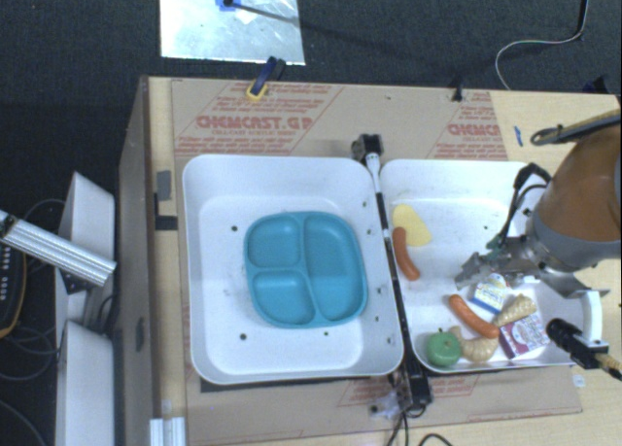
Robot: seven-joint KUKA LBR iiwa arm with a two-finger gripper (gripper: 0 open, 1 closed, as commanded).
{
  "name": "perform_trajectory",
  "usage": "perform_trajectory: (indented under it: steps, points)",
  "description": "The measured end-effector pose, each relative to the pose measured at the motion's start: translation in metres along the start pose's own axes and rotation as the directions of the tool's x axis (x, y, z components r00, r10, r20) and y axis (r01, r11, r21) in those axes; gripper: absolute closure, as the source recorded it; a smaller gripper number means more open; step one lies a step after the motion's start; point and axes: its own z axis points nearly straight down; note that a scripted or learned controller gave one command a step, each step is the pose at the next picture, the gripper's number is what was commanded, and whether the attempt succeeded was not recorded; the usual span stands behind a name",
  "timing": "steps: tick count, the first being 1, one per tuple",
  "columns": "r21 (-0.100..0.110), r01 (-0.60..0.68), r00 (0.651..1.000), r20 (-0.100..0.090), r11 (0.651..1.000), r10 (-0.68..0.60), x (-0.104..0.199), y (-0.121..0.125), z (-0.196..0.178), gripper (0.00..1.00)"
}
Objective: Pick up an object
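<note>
The right bin (457, 191) holds several small items. A yellow piece (412, 225) and a red-orange sausage (404, 254) lie near its left wall. A second orange sausage (472, 316), a green apple (444, 348), a tan piece (478, 347), a small blue-and-white packet (489, 295), a beige wafer-like piece (516, 311) and a purple-and-white packet (526, 336) crowd the front part. My gripper (486, 267) hangs low over the blue-and-white packet, at the end of the arm with the orange band (583, 191). Nothing shows held in it.
The left bin (224, 191) contains a blue divided plate (305, 268). A black divider clip (368, 149) sits between the bins at the back. Cardboard (292, 119) lies under both bins. A black part of the arm (575, 341) overhangs the right bin's front right corner.
</note>
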Motion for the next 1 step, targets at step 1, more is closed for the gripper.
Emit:
perform_trajectory:
  steps: [1]
  points:
    - [-0.015,-0.002,1.0,0.008,1.0,0.002,0.0217,-0.0113,0.0529,0.0]
